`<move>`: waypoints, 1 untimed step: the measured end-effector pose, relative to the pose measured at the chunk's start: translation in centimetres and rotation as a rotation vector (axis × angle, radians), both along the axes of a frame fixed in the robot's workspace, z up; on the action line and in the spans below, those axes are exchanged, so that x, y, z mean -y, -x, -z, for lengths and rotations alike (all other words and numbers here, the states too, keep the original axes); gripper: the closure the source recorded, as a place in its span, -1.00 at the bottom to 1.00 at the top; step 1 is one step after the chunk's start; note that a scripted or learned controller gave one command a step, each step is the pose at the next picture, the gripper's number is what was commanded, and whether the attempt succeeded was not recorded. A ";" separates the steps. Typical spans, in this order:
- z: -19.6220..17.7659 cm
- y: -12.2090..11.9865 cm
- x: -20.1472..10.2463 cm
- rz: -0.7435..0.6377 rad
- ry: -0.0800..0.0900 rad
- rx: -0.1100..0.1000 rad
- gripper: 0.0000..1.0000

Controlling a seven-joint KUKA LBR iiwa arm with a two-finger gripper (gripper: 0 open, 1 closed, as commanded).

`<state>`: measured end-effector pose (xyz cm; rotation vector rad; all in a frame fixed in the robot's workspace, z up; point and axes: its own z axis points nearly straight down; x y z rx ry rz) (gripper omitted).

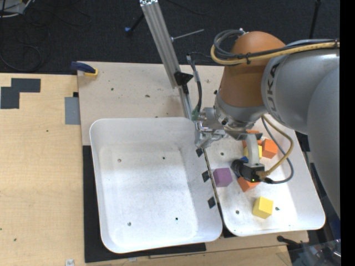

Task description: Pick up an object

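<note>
arm [299, 87] cut off right | hides right bin [288, 220] top | orange block [269, 147] part-hidden

A shallow white bin [100, 148] spreads to the picture's left of the jaws, its bare floor speckled with dark dots, on a black mat [87, 204]. A second white bin [310, 220] lies to their right and below. A slanted aluminium post [163, 37] rises just above the jaws, with a checkered tag [148, 0] at its top. Far up-left of the jaws, a blue clamp [83, 67] grips the wooden bench [39, 176]. A grey patch [71, 110] lies well to their left.
</note>
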<state>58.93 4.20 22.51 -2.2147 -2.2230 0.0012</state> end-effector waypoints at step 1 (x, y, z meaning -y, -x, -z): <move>-1.2 2.2 -5.0 -0.001 0.000 -0.002 1.00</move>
